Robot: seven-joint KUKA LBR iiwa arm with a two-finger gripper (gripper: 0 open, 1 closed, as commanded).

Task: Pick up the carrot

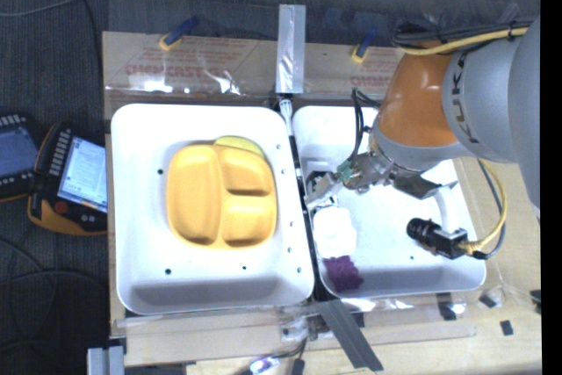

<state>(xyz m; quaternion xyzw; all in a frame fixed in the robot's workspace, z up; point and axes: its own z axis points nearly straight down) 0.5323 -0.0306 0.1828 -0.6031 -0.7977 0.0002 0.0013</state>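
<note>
Two bins sit side by side; the gripper (327,185) hangs low by the left wall of the right bin (386,277), just beyond a white lump (334,231) and a purple piece (342,272); how wide it stands I cannot tell; the carrot is hidden, perhaps beneath the arm (421,114); probably a light, stiff, smooth toy, best pinched across its thick middle.
</note>
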